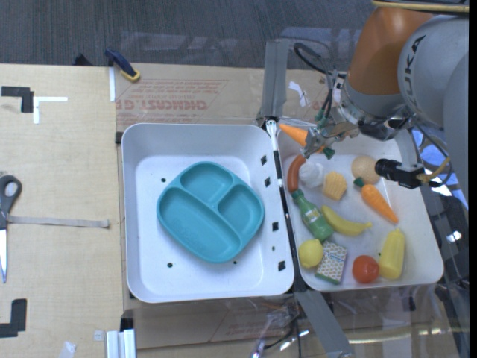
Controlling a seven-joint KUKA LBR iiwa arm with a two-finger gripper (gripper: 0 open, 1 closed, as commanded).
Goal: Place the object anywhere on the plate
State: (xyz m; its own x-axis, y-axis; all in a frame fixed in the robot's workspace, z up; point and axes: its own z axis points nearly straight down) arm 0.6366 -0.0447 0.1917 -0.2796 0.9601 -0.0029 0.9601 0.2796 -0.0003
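A blue plate (211, 211) with three compartments lies in the left bin (141, 200), tilted a little, with nothing on it. My gripper (322, 142) hangs low over the back left corner of the right bin (417, 274). It is just right of an orange carrot (294, 133) and just above a red sausage (295, 173) and a white lump (312, 174). No object can be seen lifted in the gripper.
The right bin holds several toy foods: corn (335, 186), a beige ball (364, 168), a second carrot (378, 203), a green bottle (314, 217), a banana (346, 223), a lemon (311, 253), a small box (332, 263), a tomato (364, 268) and a yellow pepper (392, 252). Scissors (6, 200) lie far left.
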